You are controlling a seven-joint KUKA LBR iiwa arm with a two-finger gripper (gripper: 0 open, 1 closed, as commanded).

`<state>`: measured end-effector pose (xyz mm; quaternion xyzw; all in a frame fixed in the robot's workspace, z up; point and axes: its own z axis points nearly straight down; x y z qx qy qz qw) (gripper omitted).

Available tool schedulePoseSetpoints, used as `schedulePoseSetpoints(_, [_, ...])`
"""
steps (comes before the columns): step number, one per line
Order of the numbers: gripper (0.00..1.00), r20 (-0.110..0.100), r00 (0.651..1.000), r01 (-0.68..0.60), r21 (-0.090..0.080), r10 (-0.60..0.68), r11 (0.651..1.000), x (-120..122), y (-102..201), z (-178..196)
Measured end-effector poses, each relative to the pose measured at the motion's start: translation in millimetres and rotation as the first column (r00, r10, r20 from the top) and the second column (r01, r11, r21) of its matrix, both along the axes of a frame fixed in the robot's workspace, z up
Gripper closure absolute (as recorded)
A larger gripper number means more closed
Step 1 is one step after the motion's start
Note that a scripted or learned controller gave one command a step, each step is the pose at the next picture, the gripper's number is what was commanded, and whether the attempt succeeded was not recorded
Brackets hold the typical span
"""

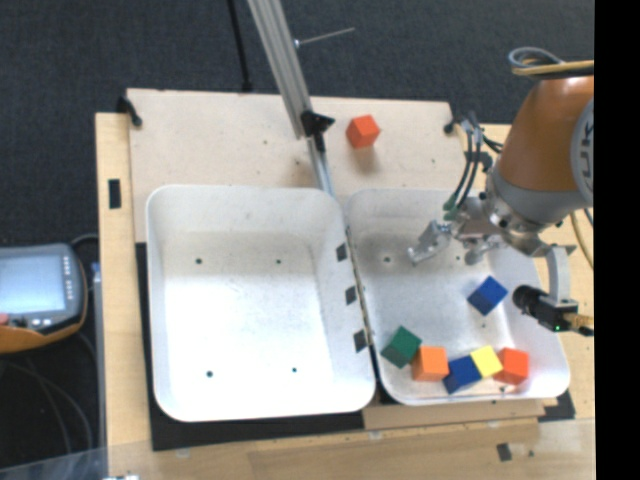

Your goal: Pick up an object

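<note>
The tool hangs over the right bin, holding nothing; how wide it stands I cannot tell. The nearest target, a lone blue cube, lies just beside it. Centre over that cube, clear of the cluster along the bin's near edge.

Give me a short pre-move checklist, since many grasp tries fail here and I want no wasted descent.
1. Targets present: ok; green cube, orange cube, yellow cube cluster at the right bin's near edge.
2. Isolated target: ok; blue cube sits apart.
3. Gripper carrying nothing: ok.
4. Gripper over a cube: not ok; bare bin floor below.
5. Finger opening: cannot tell.
</note>
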<state>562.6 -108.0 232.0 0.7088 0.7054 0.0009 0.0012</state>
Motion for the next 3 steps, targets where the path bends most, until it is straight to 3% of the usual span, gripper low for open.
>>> schedulePoseSetpoints(1, [0.00, 0.007, 1.000, -0.002, -0.004, 0.002, 1.000, -54, -43, 106])
schedulePoseSetpoints(2, [0.00, -0.010, 1.000, -0.011, 0.003, 0.011, 1.000, -79, 25, 14])
schedulePoseSetpoints(3, [0.00, 0.007, 1.000, -0.008, -0.002, 0.008, 1.000, -76, 12, 122])
